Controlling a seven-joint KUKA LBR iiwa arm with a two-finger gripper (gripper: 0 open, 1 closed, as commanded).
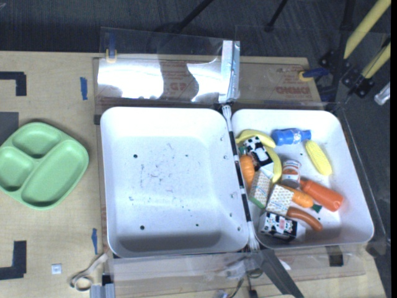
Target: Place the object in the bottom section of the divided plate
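We see a pale green three-section divided plastic plate [41,164] lying on the wooden worktop [56,73], left of the two shallow white bins. The left bin [167,172] adjoins the right bin [347,166], which holds a heap of toy foods: a yellow corn cob [318,158], a blue bottle [290,136], an orange carrot [322,195]. We cannot tell the tool's state.

We see green divided plate [42,164] at frame left on the bench [49,73] | left bin [167,172] at center | right bin [347,166] holds toy corn [318,158], blue bottle [291,136], banana [257,139], orange carrot [322,195]
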